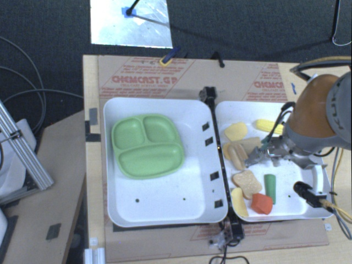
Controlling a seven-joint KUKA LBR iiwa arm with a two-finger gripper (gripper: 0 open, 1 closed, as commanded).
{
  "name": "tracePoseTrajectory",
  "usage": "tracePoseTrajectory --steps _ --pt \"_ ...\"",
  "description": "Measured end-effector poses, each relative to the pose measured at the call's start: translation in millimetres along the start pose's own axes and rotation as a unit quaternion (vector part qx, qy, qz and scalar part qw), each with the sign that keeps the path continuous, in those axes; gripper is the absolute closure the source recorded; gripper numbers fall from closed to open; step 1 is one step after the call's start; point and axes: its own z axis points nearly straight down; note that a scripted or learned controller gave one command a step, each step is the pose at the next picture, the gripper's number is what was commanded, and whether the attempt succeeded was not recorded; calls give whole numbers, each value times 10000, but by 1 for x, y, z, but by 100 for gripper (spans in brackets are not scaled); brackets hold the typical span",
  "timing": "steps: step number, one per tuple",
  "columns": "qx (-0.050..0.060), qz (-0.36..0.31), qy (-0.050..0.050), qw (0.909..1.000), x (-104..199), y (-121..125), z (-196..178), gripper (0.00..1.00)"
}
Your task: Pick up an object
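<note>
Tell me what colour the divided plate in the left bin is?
The divided plate is light green, seen clearly in the camera view.

The counter (137,70) is a brown cardboard-covered board with red printed lettering along its far edge. On it sit 2 shallow white bins side by side: the left bin (192,202) and the right bin (250,110), touching along a black hinged divider (219,164). Beyond the counter, a shiny silver sheet (110,21) lies on the dark carpet (44,15). At the left edge, an aluminium frame rail (25,153) slants past black cables (22,95).
</note>
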Motion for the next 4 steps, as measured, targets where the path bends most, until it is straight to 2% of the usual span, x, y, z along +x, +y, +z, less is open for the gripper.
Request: tracePoseTrajectory --steps 1,2,3,4 --pt "-98 -47 -16 9999 40 50 -5 0" --pt "-94 -24 -16 10000 37 48 -16 100" --pt "-105 -22 -24 9999 35 37 14 100" --pt "-95 -10 -21 10000 22 43 27 100"
